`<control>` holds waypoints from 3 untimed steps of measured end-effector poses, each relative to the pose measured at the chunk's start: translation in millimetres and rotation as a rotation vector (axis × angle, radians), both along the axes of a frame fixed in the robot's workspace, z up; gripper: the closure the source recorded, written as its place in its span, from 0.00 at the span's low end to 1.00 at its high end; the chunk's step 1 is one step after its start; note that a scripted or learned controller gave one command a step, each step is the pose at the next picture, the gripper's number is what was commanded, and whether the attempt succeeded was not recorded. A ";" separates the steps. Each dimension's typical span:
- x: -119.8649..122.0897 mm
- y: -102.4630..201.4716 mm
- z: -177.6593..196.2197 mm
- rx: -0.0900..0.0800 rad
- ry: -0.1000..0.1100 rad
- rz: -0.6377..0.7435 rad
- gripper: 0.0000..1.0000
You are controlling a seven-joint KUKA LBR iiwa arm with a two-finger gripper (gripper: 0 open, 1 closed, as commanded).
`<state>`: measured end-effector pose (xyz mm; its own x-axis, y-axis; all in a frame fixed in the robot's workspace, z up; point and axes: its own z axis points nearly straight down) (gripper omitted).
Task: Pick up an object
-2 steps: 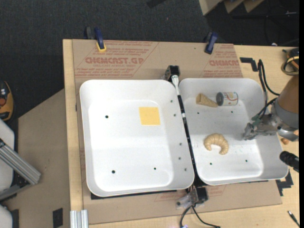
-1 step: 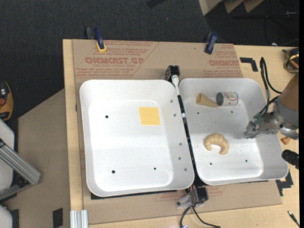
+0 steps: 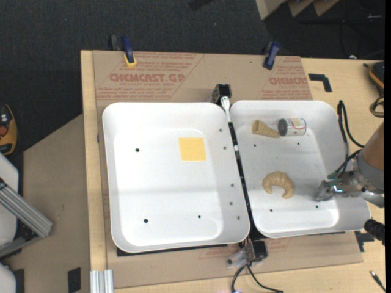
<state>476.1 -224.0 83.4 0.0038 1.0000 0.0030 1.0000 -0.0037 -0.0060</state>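
A yellow square slice [image 3: 192, 149] lies flat in the left bin [image 3: 122, 182]. In the right bin [image 3: 317, 218] a tan croissant [image 3: 278, 184] rests near the middle. At the back of that bin a small beige cone [image 3: 264, 128] lies next to a white can [image 3: 292, 126] on its side. My gripper [image 3: 328, 190] is low at the right bin's right side, to the right of the croissant and apart from it. Nothing shows between its fingertips.
The bins sit on a cardboard sheet [image 3: 153, 72] held by blue clamps [image 3: 127, 49] at the back. A black cable [image 3: 343, 127] runs along the right bin's right wall. Grey framing [image 3: 24, 215] stands at the left.
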 end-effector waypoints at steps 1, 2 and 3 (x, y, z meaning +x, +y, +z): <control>4.7 19.8 67.4 -0.006 -0.013 0.007 1.00; 41.1 -1.8 222.4 -0.014 -0.027 0.006 1.00; 40.7 15.4 414.7 -0.012 -0.028 0.007 1.00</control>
<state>516.8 -208.7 498.1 -0.0030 1.0000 -0.0089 0.9998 0.0032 0.0218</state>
